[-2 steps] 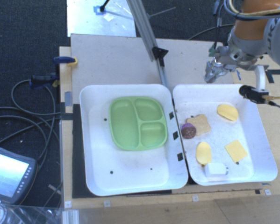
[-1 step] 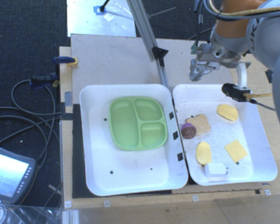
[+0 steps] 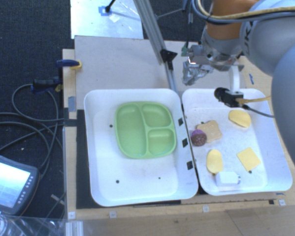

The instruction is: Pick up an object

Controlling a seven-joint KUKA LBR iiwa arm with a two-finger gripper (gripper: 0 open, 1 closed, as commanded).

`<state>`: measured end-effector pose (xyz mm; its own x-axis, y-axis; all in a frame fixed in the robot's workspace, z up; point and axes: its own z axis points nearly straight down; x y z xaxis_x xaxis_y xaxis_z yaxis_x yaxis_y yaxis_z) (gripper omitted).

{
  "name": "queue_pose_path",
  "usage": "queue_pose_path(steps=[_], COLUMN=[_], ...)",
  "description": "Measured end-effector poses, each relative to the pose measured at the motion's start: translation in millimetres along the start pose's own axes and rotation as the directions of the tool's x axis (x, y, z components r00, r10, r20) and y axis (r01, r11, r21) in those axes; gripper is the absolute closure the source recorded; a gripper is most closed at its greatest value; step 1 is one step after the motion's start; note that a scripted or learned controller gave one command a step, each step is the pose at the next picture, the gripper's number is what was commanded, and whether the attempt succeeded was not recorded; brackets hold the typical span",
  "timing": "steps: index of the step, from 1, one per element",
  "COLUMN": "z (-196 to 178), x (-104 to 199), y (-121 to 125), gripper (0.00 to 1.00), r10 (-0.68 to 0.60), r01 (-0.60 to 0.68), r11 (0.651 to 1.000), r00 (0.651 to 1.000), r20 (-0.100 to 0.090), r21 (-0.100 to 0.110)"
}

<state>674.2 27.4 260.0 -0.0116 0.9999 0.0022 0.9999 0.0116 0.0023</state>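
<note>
1. The metal two-finger gripper point(image 3: 194, 75) hovers above the right white bin's point(image 3: 280, 168) far edge; finger spacing unreadable.
2. Nearest target: tan toast-shaped toy point(image 3: 212, 130) touching a purple round piece point(image 3: 198, 137).
3. Best descend centred, avoiding the neighbour.

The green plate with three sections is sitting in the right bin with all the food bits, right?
Not quite. The green plate with three sections is in the left bin, by itself. The food bits, like the yellow square and the purple piece, are in the right bin. The camera view shows this.
</note>
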Motion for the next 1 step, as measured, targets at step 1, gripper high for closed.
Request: queue_pose_path(steps=[1], z=[13.0], x=[43.7], y=[0.0], gripper=[1.0], r10=[0.002], r01=[-0.002], r11=[1.0], r00=[1.0], r20=[0.0], r21=[0.002])
